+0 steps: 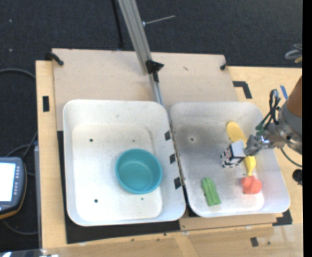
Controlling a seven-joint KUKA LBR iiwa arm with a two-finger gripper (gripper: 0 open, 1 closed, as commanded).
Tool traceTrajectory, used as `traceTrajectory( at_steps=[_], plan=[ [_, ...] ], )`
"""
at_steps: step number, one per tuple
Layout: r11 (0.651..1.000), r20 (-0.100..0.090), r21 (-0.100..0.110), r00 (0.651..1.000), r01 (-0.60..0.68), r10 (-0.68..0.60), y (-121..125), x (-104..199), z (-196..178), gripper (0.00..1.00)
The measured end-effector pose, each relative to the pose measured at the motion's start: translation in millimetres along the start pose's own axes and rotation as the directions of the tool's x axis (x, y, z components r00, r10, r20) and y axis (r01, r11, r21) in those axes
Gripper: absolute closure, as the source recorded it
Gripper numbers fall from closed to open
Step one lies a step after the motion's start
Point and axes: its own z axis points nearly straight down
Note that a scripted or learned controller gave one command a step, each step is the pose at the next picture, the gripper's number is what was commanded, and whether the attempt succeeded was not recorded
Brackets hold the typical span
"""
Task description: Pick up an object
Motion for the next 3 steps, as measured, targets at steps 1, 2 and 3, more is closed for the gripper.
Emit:
traceTrajectory(
  at_steps=[1,2,3],
  plan=[
    [1.0,0.001,0.0,1.0,0.0,0.0,2,-1,-54,1.0],
    [1.0,-0.003,0.004,1.0,0.004,-0.004,0,52,-59,1.0],
    [1.0,-0.003,0.005,1.0,0.004,-0.004,7,105,-63,1.0]
  ],
)
